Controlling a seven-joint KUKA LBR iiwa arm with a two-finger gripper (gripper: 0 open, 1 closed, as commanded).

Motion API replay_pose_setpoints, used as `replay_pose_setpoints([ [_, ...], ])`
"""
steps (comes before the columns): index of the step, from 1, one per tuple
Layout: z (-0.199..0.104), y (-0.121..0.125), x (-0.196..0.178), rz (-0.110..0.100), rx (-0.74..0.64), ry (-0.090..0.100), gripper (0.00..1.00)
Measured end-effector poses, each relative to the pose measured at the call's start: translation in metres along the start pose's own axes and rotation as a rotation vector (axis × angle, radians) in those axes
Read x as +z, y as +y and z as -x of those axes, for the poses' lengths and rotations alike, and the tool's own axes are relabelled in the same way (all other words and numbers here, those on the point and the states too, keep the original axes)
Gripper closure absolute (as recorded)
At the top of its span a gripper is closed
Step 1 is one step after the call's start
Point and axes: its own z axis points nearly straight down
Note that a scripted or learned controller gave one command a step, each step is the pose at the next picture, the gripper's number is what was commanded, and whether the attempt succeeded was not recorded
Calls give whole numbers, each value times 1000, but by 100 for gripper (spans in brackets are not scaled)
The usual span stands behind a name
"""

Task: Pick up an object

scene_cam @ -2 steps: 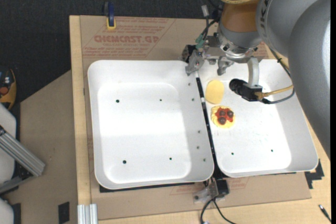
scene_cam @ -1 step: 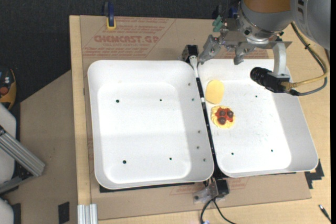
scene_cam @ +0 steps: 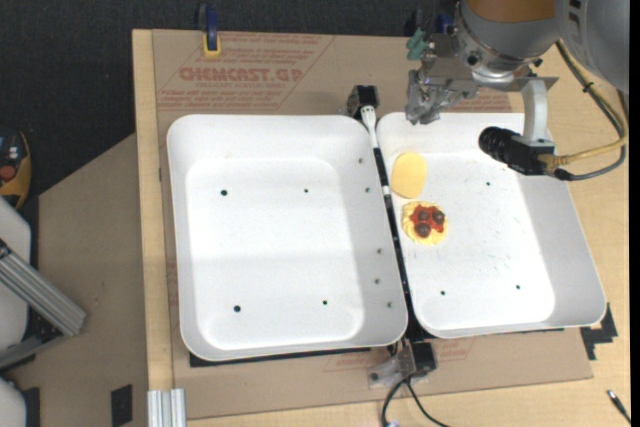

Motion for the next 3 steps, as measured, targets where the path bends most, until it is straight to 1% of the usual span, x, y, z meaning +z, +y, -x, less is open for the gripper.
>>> replay_pose_setpoints([
  [1, -69, 5, -79, 6, -5, 3, 100],
  [2, -158, 3, -28, -11, -7, 2, 100],
  [3, -211, 4, 69, -16, -3, -1, 100],
])
